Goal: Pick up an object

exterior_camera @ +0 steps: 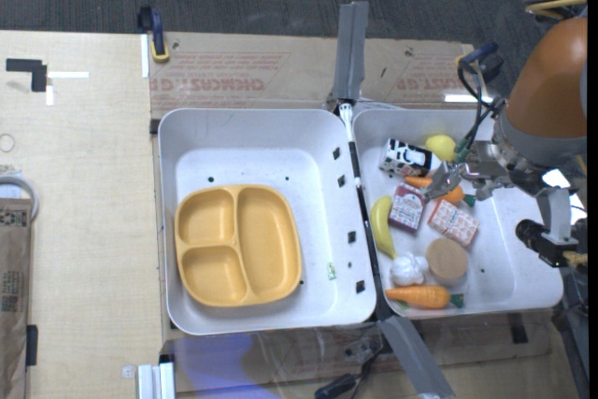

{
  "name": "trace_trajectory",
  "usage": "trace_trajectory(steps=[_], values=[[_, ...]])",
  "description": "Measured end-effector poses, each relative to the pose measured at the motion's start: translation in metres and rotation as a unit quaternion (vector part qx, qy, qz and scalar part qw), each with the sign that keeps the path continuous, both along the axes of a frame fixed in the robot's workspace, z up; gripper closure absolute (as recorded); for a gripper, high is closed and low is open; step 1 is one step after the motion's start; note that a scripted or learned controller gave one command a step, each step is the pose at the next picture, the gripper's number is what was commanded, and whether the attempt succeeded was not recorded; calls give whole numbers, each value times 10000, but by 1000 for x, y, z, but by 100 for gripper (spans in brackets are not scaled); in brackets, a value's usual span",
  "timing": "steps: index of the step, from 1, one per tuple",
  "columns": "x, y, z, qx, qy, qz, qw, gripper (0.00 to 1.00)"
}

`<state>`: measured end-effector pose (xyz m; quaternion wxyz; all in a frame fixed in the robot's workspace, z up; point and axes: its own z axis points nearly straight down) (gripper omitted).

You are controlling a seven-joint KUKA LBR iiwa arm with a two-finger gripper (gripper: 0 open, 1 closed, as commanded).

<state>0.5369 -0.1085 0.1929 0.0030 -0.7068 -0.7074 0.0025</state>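
Reaching in from the right, the arm (547, 98) hangs its claw (455, 175) low over the crowded right bin (523, 280), among the toy food at its upper middle. Whether the claw is released or clenched I cannot tell; its metal tips blur into the clutter.

The risk, as I judge it, lies in that crowding. The claw sits just beside a small carrot (447, 193), a yellow lemon (440, 147) and a black-and-white cow toy (407, 158), all near or touching. A descent could land between two items, pinch an edge only, or nudge neighbours aside and close on nothing. The flat snack packets, one dark red (406, 209) and one pink (453, 222), lie low and would be hard to catch.

The likeliest target, the small carrot, looks orange, slim and tapered, lying partly under the claw. A banana (381, 226), a garlic bulb (407, 269), a tan round block (448, 260) and a larger carrot (420, 297) lie nearer the front wall. The left bin (187, 294) holds a yellow divided tray (238, 245).
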Motion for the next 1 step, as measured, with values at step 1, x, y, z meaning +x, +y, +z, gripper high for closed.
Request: trace_trajectory(steps=[1], values=[[-6,16,-10,8,-18,1514,9885,0]])
